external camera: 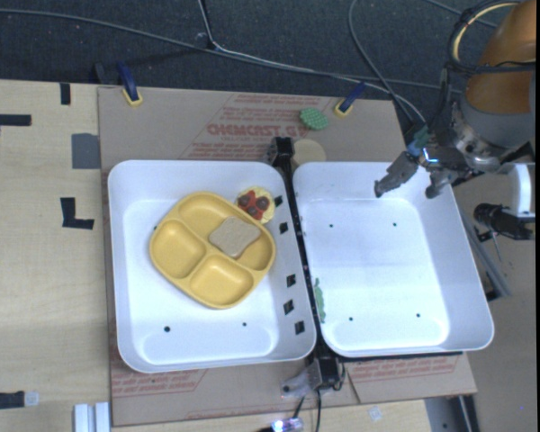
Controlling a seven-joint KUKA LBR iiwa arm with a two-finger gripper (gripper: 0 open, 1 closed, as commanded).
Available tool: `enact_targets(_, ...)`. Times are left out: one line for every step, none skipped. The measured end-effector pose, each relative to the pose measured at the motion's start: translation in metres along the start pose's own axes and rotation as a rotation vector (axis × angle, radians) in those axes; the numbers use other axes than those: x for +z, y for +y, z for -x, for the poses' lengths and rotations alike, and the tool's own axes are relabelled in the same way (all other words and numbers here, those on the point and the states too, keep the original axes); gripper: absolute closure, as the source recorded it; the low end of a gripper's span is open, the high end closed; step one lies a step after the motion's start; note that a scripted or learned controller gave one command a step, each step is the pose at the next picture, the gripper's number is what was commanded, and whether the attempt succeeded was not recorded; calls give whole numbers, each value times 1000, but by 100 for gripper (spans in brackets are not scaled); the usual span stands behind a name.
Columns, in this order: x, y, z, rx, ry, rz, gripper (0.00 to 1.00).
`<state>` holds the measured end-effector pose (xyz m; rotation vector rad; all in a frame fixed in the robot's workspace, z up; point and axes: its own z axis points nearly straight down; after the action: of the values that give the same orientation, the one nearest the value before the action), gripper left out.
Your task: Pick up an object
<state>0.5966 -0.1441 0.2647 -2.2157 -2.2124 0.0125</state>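
Observation:
A yellow divided plate point(198, 257) lies in the left bin point(135, 331). A tan slice of toast point(234, 237) rests on the plate's right side. At the plate's upper right edge sits a small yellow piece with red berries point(256, 203). A small green scrap point(319, 295) lies against the left wall of the right bin point(459, 327). My gripper point(414, 183) hangs over the right bin's far right corner, well apart from all of these. Its two dark fingers point(390, 179) stand spread, with nothing between them.
A green knobbly object point(313, 117) lies on the cardboard behind the bins, beside a blue and yellow clamp point(346, 103). Black clips point(291, 282) run along the seam between the bins. Cables cross the dark floor at the back.

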Motion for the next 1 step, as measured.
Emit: enact_targets(-7,2,0,-3,-2,12,0)
